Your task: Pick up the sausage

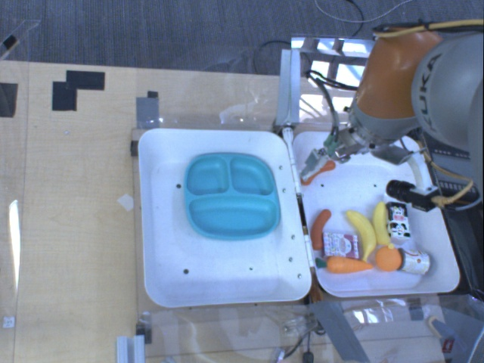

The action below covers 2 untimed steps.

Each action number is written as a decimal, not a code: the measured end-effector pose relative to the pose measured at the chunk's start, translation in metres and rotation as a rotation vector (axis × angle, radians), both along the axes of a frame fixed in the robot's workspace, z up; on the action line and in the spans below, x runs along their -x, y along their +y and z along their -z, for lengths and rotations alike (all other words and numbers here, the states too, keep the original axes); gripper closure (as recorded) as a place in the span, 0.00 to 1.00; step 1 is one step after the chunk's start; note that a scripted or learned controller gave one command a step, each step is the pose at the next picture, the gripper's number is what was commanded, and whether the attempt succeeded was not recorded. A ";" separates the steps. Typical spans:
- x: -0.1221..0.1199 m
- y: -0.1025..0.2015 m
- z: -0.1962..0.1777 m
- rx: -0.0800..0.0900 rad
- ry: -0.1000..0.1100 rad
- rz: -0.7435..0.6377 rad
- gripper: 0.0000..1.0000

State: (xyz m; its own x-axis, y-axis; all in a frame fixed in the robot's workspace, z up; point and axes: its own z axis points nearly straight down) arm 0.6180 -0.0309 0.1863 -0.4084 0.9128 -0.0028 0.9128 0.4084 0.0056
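Nearest the camera, along the front wall of the right bin [446, 282], lay a carrot [346, 265] beside an orange [388, 259] and a small tipped-over can [415, 262]. Just behind them sat a pink-and-white snack packet [339, 243], two bananas [363, 231] and a small black-and-white carton [398, 223]. The sausage [321, 228], reddish-orange and roughly upright in the view, rested against the bin's left wall, touching the packet's edge.

The fingers [321, 159] hung over the rear left part of the same bin, well behind the sausage and clear of it. They appeared closed on a slim orange-red piece [319, 171] that stuck out below and to the left of them; what that piece was could not be made out. The grey arm [446, 89] with its orange band came in from the right, above the fingers.

To the left of the fingers, across the divider, the left bin [162, 278] held a blue sectioned plate [231, 196]. Both bins sat on the pale wooden worktop [68, 225].
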 end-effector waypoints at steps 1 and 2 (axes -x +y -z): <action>-0.029 -0.068 0.065 0.001 0.000 -0.087 0.00; -0.046 -0.062 0.099 -0.001 0.024 -0.298 0.00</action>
